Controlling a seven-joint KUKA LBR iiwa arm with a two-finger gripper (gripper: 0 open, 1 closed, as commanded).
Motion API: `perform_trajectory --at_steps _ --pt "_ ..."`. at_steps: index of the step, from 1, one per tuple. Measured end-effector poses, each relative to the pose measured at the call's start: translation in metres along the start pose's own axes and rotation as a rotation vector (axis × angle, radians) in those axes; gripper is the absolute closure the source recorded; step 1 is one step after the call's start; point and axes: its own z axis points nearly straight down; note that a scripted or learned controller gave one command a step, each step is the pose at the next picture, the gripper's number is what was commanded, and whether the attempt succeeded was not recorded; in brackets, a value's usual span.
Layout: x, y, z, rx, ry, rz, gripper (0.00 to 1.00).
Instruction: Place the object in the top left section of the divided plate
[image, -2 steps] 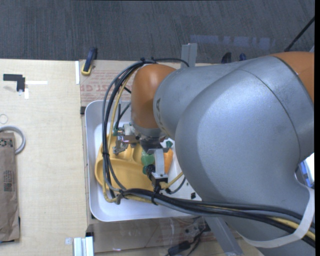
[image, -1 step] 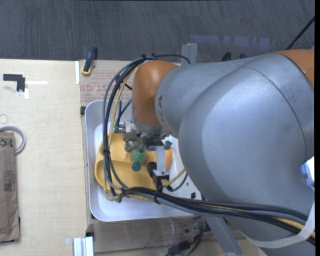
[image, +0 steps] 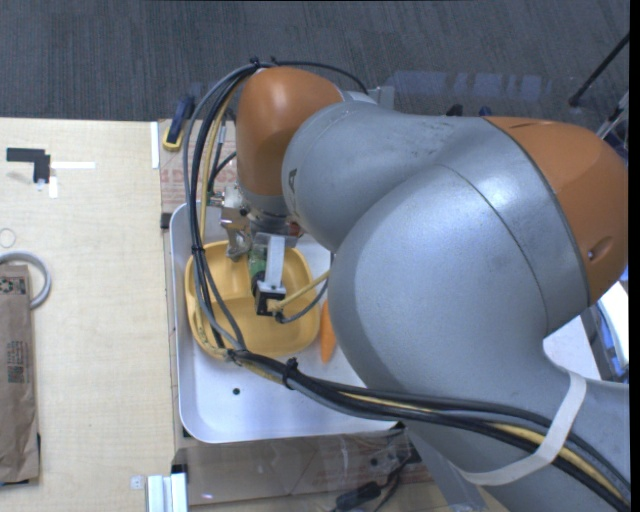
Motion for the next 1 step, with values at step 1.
perform_trajectory --at_steps 1 --pt "-0.0542 -0.0462 -0.0027 -0.020 0.005 0.208 1.00"
